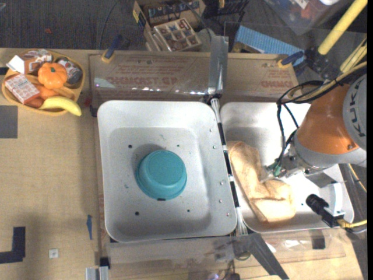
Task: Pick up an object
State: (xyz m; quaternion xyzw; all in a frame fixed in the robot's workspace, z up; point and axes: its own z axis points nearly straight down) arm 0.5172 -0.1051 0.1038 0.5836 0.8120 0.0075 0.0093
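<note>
Two shallow white bins side by side on the table [46, 174], mid-frame. Left bin [116, 121]: one teal bowl [162, 174], upside down, roughly at the bin's centre, apart from every wall. Right bin [250, 115]: a tan, crumpled cloth-like piece [256, 179] lying along the bin's left side, running from mid-height down toward the lower edge, its lower end folded into a thicker lump. Grey arm with orange band [329, 124] entering from the right of the frame, bent down over the right bin. Claw [278, 169] low over the bin, at the right edge of the tan piece, touching or just above it; contact not resolvable. Finger state hidden by the wrist and cabling: cannot tell whether apart or together, and nothing seen clamped. Black cable [282, 112] looping from the arm above the right bin's upper part. Upper left of the frame: shallow basket [11, 92] on the table with a small orange pumpkin [52, 74], a banana [61, 104] at its lower rim and small boxes. Cardboard panel [151, 74] with red print standing behind the bins. Clutter of boxes at top of frame, off the table.
</note>
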